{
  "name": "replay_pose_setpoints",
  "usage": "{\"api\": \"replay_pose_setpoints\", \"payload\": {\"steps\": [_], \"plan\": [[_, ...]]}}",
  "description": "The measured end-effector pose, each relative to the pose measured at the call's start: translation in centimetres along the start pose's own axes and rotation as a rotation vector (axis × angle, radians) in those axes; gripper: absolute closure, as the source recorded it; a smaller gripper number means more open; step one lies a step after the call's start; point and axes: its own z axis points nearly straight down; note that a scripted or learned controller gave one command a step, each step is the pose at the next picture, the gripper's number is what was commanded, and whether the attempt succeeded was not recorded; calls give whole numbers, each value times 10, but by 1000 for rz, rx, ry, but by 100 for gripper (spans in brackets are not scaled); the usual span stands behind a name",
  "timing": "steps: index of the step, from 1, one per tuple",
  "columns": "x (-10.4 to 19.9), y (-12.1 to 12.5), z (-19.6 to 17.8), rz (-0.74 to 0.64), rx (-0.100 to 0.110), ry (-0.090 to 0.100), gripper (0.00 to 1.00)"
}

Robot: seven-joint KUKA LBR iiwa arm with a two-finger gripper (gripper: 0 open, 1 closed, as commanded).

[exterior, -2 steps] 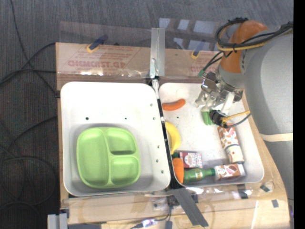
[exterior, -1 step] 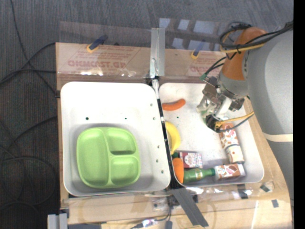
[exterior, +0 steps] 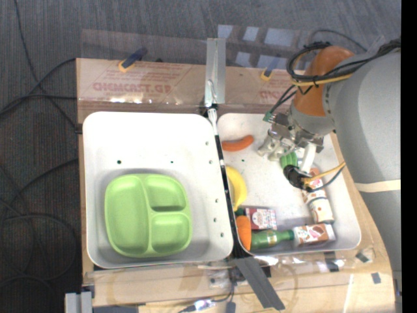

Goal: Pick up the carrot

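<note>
Carrot (exterior: 238,143) first: in the camera view it lies flat at the far end of the right bin (exterior: 273,191), close to the wall shared with the left bin (exterior: 92,175), a short curved orange piece with bare white floor around it. The gripper (exterior: 287,150) hangs over the same far end, to the carrot's right, near it but apart. Nothing sits between them, and the arm is carrying nothing. Cables and metal parts crowd the wrist, so whether the gripper is wide or narrow cannot be told.

The step looks like the approach, with the grasp not yet made. Done well, it means sliding across toward the dividing wall, centring over the carrot's middle, closing across its thin width and not along its length, and going low enough that it cannot roll out.

A caution: a second orange piece (exterior: 242,231) stands in the near corner, wedged against a green bottle (exterior: 270,240) and a small box (exterior: 260,218), below the banana (exterior: 236,184). The far one is the easier target. The green plate (exterior: 148,214) sits in the left bin.
</note>
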Motion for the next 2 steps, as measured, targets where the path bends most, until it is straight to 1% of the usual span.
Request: {"api": "replay_pose_setpoints", "payload": {"steps": [1,2], "plan": [[-17,2,-1,-357,-9,4,100],[0,-24,-2,-890,-13,-2,100]]}}
